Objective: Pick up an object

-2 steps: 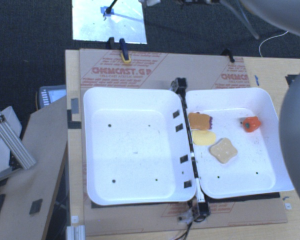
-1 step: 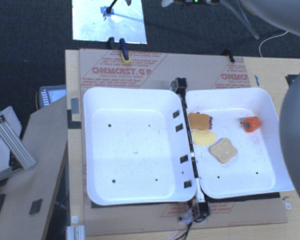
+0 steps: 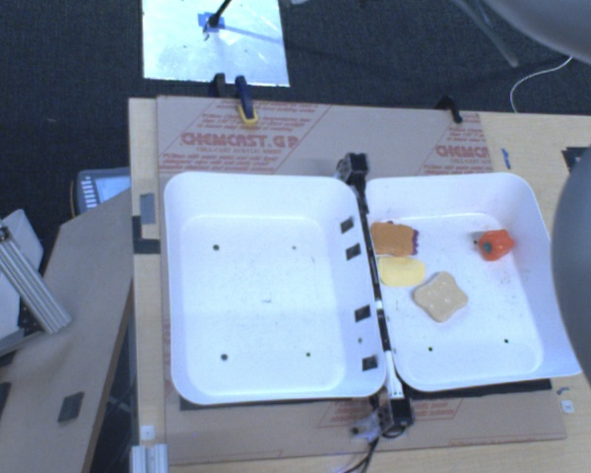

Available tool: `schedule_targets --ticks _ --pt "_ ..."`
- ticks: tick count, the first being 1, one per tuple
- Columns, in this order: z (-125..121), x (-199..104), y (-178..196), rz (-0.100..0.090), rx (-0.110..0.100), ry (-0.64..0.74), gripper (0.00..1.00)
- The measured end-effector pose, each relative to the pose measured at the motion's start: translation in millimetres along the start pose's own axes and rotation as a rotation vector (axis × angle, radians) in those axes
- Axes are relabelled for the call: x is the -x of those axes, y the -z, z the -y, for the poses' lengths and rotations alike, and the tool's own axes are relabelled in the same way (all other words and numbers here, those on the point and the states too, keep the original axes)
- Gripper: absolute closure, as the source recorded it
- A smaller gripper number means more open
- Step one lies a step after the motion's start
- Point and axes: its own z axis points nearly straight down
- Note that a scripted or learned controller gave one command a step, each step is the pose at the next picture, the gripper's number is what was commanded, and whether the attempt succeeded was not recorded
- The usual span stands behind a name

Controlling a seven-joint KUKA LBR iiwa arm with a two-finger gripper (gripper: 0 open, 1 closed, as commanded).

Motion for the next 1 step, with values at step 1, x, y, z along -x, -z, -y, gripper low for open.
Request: schedule_targets --ticks 1 --pt "0.0 0.0 -0.4 0.000 -0.001 0.001 0.00"
